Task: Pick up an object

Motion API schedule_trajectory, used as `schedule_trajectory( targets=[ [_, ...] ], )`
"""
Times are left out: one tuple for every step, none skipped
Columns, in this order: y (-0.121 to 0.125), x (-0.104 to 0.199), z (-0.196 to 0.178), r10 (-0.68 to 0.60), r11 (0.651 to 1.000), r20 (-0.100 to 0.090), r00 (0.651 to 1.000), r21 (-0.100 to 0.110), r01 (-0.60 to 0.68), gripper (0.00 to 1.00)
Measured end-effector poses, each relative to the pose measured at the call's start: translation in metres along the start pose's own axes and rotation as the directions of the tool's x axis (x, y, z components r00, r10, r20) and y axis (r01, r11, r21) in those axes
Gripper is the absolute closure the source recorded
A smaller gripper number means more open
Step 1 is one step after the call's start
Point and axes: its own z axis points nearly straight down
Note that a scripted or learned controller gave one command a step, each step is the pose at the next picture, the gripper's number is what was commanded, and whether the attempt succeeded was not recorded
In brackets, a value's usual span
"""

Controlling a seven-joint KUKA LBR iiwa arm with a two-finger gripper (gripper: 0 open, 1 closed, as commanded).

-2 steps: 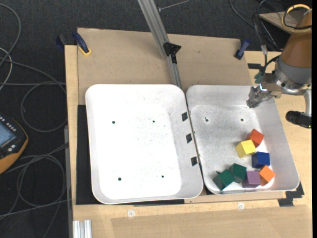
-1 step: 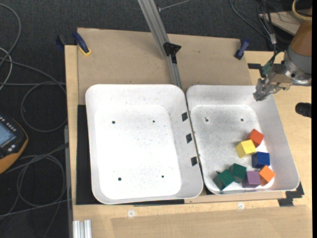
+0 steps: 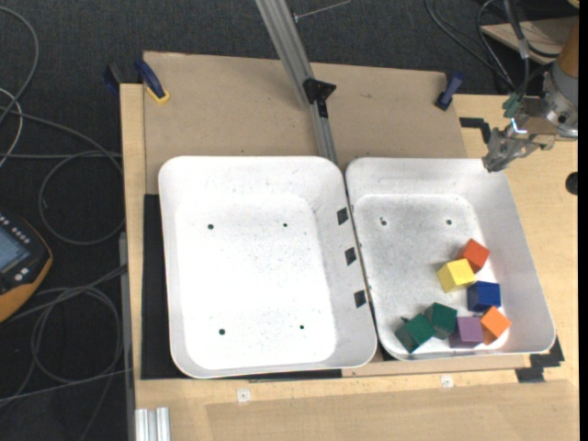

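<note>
Several small blocks lie in the right bin [image 3: 395, 186], gathered in its near right corner: an orange block [image 3: 475, 253], a yellow one [image 3: 456, 274], a blue one [image 3: 484, 295], a second orange one [image 3: 495, 322], a purple one [image 3: 469, 329] and two dark green ones [image 3: 444, 318] [image 3: 418, 332]. My gripper [image 3: 497, 157] hangs over the far right corner of that bin, well away from the blocks, with nothing visible in it. Its fingertips are too small to read.
The left bin [image 3: 184, 191] sits beside the right one, joined by black clips [image 3: 350, 254]. A metal pole [image 3: 289, 39] slants up from the bench's back. Blue clamps [image 3: 152, 81] [image 3: 449, 90] grip the back edge. Cables cover the floor at left.
</note>
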Motion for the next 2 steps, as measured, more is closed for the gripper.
schedule_trajectory(
  targets=[
    [0.007, 0.056, 0.012, -0.005, 1.0, -0.004, 1.0, 0.007, 0.005, 1.0],
    [0.009, 0.111, 0.002, -0.006, 1.0, -0.005, 1.0, 0.005, 0.006, 1.0]
  ],
)
